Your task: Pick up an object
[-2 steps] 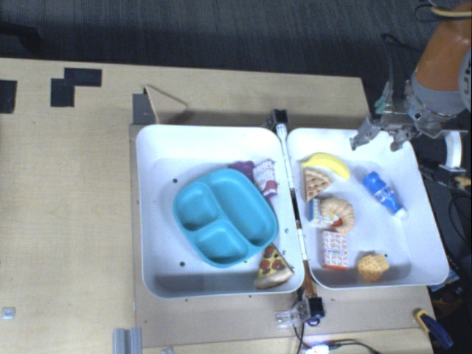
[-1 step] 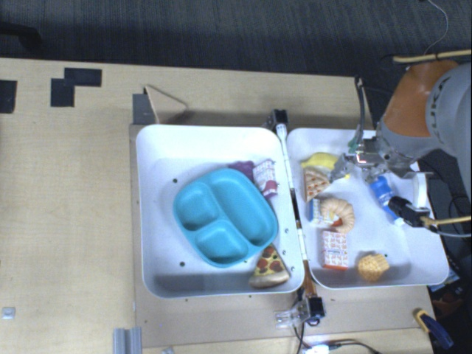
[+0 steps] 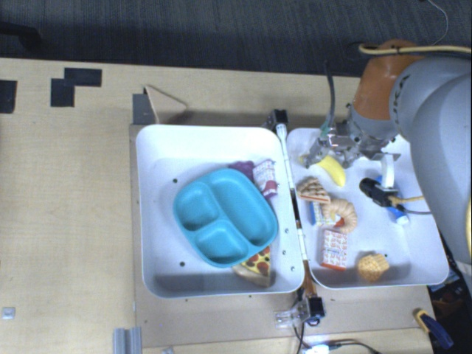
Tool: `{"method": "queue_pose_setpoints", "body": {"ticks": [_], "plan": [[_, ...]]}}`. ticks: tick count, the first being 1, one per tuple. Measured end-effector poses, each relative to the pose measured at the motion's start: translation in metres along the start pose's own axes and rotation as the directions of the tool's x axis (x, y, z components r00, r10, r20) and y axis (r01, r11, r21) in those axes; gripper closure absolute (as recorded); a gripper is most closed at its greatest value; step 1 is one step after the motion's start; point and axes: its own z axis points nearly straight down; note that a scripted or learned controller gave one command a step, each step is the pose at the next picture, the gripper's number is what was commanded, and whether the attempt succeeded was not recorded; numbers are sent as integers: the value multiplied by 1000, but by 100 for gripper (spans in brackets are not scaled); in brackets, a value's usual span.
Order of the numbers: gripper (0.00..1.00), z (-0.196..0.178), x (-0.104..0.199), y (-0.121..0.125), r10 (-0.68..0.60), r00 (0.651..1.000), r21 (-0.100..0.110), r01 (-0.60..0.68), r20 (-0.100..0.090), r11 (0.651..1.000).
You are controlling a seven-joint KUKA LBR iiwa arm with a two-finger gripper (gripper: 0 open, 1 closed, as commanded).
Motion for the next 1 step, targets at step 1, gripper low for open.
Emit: {"method": "queue_pose_setpoints", "body": {"ticks": [1], "plan": [[100,-11,1,0,-4,1000,7,4,-2,1000]]}}
